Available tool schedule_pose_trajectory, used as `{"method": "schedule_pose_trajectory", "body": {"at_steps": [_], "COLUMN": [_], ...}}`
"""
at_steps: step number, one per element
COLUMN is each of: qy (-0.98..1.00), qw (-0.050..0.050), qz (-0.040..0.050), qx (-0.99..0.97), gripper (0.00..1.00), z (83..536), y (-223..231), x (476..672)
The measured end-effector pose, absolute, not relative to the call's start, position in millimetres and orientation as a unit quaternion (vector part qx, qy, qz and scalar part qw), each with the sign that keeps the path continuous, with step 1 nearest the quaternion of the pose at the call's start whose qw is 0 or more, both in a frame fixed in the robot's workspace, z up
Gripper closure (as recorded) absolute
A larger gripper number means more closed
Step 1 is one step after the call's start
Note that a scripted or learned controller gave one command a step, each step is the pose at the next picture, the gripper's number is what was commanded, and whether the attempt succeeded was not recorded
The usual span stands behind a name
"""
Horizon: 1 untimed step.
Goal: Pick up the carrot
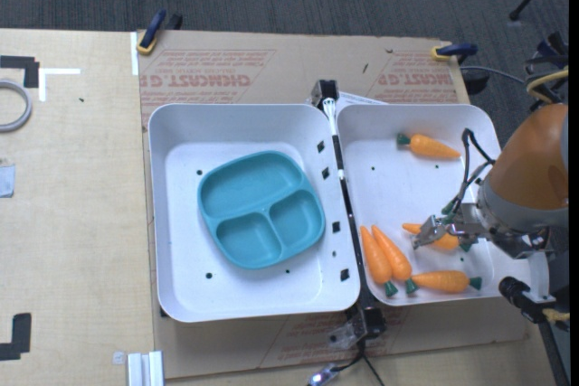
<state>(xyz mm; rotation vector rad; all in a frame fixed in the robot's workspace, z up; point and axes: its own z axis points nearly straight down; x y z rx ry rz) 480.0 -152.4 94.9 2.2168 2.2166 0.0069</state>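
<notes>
Where arm reaches in, gripper (434,233) fingers closed on carrot (441,239) (right bin (380,127)).

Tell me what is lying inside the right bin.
The right bin holds five carrots: one near the far wall, two side by side by the divider, one along the near wall, and one partly covered by the pincer.

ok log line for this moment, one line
task: pick carrot | gripper low in right bin, at a carrot | other carrots: far, front, pair | left bin: blue tray
</notes>
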Motion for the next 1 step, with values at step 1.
{"method": "schedule_pose_trajectory", "body": {"at_steps": [1], "qy": [0.705], "qw": [0.007], "qz": [0.0015], "qx": [0.709], "gripper": [1.00], "z": [105.7], "y": [-155.3], "x": [481.0]}}
